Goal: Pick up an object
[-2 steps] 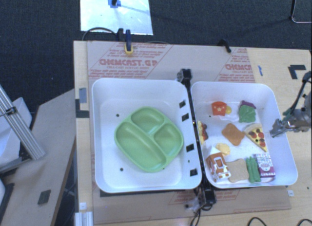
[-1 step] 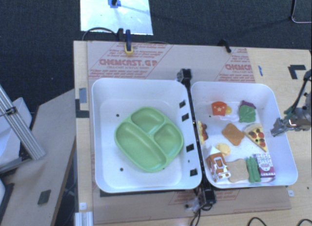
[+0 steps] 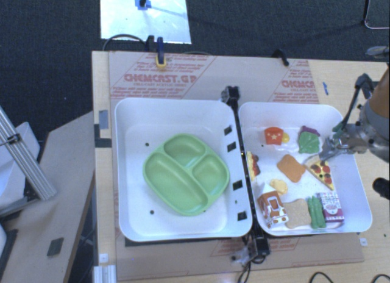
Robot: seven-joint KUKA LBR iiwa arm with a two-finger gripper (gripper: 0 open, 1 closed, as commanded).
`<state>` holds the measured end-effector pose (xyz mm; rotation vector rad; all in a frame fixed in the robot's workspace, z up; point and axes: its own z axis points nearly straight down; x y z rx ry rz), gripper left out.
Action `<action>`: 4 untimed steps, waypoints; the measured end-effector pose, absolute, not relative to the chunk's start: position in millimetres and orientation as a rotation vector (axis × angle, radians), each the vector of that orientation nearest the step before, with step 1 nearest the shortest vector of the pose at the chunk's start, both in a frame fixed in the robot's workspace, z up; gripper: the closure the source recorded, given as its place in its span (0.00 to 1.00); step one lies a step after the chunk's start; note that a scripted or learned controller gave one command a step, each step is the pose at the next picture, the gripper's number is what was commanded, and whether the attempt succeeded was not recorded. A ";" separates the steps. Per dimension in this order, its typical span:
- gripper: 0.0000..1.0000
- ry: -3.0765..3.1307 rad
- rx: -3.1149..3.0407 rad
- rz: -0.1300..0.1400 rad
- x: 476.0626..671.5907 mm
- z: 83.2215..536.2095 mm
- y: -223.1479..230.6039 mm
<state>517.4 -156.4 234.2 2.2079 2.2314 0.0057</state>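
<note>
Pincer point(image 3: 324, 152) tips hang low over the right bin point(image 3: 359, 199), near its right side, just above the pizza slice point(image 3: 322, 172) and beside the green and purple toy point(image 3: 309, 139). I cannot tell if it is apart or together, because it is small and blurry from up here. I see nothing held in it.

My job is to pick up one thing, and the pizza slice looks like the closest one. It lies flat on the bin floor, just beside the brown toast-shaped toy point(image 3: 290, 168). To do this well, I think I should come straight down over the middle of the slice and squeeze it across its narrow way. It is thin and flat, so it could slip out. I would go low enough to reach under its edges, then lift slowly.

Other toys sit close by: a red one point(image 3: 276, 135) further up, a little house point(image 3: 272, 208), a slice of bread point(image 3: 298, 213), green beans point(image 3: 315, 211) and a small carton point(image 3: 330, 205) at the near end.

Next door, the left bin point(image 3: 131, 154) holds a green plate point(image 3: 186, 174) with three parts. Both bins sit on the bench point(image 3: 183, 80).
</note>
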 end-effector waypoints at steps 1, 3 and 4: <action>1.00 2.234 2.208 0.006 529.3 239.5 -96.4; 1.00 2.233 2.211 0.003 556.8 221.2 17.2; 1.00 2.230 2.213 0.003 555.3 220.5 48.5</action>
